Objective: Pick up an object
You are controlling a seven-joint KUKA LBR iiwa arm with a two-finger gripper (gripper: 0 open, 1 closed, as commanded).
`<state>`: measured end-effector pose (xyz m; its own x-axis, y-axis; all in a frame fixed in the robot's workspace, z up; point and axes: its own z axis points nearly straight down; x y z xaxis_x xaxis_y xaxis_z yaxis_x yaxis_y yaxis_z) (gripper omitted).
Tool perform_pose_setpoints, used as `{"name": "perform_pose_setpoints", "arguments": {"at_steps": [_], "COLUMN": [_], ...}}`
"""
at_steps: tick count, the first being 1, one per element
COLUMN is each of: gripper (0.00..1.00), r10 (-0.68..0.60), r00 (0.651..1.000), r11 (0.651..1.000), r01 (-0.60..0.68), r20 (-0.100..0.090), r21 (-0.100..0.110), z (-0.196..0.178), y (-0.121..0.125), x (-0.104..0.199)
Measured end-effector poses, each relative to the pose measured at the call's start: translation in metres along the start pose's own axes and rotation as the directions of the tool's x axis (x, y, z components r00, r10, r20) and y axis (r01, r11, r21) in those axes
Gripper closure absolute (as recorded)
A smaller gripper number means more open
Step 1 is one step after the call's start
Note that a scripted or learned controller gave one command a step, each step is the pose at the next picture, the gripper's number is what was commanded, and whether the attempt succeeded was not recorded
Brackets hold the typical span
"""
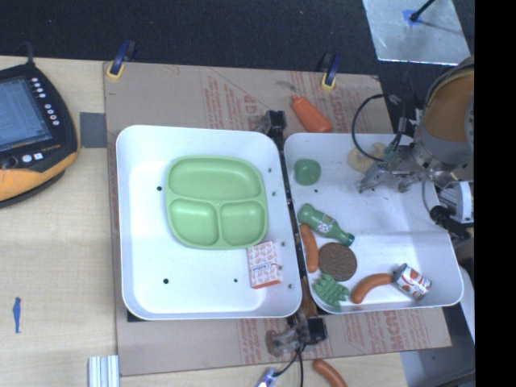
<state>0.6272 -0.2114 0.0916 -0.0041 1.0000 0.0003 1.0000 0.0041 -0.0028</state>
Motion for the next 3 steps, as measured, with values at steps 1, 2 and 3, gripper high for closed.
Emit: {"name": "perform_pose_setpoints", "arguments": {"at_steps": [1, 2, 3], "gripper": [0.0, 0.0, 0.0], "r10": [0.0, -0.001, 0.001], "r00": [1.0, 1.0, 1.0], "r11": [1.0, 1.0, 1.0], "r01": [0.0, 0.001, -0.001], "r20": [0.0, 0.0, 0.001], "r21": [-0.002, -0.003, 0.002], "z": [-0.061, -0.155, -0.093], "y": [0.029, 0.03, 0.028], "x": [-0.001, 0.055, 0.027]}}
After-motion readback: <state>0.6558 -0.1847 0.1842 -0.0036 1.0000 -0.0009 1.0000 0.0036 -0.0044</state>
